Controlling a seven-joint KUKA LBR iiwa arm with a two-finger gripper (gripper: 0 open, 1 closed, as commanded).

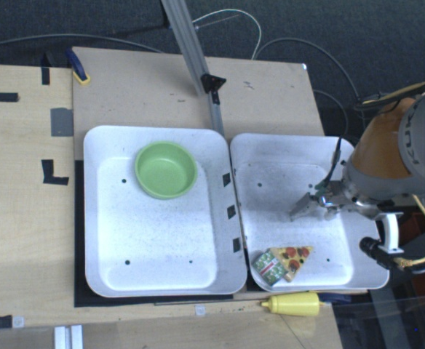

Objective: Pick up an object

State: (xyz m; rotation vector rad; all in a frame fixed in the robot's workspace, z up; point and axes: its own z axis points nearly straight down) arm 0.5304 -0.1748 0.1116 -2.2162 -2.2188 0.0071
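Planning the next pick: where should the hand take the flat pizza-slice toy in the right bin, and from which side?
The pizza-slice toy lies flat near the right bin's front-left corner. Probably best to come straight down and pinch across its narrower, pointed right end, since walls crowd its left and front edges.

The bench [161, 93] has a light wooden top. Two shallow white bins rest on it side by side, touching: the left bin [110, 253] and the right bin [271, 155]. A yellow bottle [294, 304] lies on its side on the bench, just beside the right bin's near rim.
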